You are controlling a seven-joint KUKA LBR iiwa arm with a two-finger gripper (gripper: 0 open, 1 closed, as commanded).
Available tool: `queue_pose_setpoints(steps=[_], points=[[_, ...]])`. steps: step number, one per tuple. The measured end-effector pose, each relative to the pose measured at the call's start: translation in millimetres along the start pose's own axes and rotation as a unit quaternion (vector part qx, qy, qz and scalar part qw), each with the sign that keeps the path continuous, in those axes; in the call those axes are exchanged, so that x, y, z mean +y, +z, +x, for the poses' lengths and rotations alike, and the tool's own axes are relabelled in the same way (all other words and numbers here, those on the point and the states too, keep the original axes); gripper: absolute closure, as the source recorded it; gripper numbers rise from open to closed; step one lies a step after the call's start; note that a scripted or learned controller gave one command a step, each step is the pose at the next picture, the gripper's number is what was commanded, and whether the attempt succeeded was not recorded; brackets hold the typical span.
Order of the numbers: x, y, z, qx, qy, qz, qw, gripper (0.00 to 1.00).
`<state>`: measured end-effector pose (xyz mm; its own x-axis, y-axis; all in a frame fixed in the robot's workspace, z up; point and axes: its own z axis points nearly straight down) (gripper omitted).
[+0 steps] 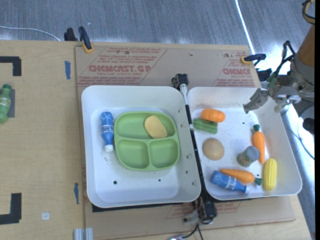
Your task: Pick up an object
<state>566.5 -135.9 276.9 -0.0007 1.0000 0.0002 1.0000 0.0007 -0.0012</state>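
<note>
Gripper (264,100) above the far right corner of the right bin (292,156), fingers spread, nothing between them; touching no object. Right bin crowded: orange carrot (213,115) at the far left with a green piece (205,126) just beside it; tan round bun (214,148) nearer the middle; upright carrot (258,142) by a small grey can (248,156); yellow corn (269,173) at the right wall; another carrot (239,175) touching a blue bottle (227,181) along the near edge. Left bin (95,149) holding a green divided plate (147,140) with a yellow item (156,126) in its far compartment, and a blue bottle, capped white (106,129), beside the plate's left edge.
</note>
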Motion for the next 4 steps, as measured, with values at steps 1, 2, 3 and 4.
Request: queue_pose_setpoints(steps=[1,2,3,4], points=[[-24,160,-49,0.0,0.001,0.001,1.0,0.0],[-20,190,-65,0.004,-0.001,0.0,1.0,0.0],[-20,180,-68,-0.001,0.0,-0.004,1.0,1.0],[-32,109,19,0.0,-0.001,-0.001,1.0,1.0]])
